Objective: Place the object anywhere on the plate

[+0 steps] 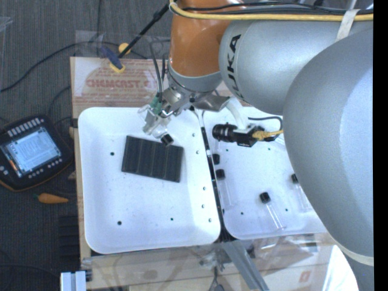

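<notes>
- The gripper hangs over the far edge of the left bin; whether its jaws are open or closed cannot be told.
- A small dark object shows just below the gripper's tip, at the upper right corner of the dark ribbed plate — held or lying there, unclear.
- The arm reaches in from the right, its orange band above the wrist, pointing down.
- The right bin holds scattered small dark pieces.

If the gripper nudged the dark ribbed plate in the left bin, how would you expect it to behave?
The dark plate lies flat in the left bin, so it would probably slide rather than tip or roll. Its straight edges and ribbed top suggest it is stiff. Lying so low, it may be hard for the gripper to get under.
</notes>
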`<state>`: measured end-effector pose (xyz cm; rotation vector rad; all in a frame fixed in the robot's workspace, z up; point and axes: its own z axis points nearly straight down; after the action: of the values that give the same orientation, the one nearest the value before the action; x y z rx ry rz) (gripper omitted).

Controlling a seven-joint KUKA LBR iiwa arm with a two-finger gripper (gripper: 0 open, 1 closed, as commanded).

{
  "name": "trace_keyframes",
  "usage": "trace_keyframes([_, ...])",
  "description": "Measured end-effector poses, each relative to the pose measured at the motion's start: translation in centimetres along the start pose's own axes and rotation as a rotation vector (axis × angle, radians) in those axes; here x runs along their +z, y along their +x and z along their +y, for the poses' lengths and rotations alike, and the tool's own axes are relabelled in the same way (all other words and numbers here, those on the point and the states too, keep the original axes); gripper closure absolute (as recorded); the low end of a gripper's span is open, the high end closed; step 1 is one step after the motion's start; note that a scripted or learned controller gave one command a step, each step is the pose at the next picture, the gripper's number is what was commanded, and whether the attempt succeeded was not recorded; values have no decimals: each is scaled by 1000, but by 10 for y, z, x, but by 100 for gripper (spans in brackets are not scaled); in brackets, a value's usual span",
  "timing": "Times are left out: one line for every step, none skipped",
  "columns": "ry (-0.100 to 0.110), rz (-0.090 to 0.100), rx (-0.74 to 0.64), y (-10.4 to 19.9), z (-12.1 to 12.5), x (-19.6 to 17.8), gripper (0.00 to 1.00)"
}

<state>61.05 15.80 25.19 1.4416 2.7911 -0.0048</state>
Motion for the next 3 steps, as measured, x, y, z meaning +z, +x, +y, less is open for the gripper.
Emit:
trace_keyframes([0,4,-459,74,-6,78,100])
trace_keyframes([-4,0,-489,39,76,-30,100])
trace_keyframes([-2,0,-607,82,14,-26,100])
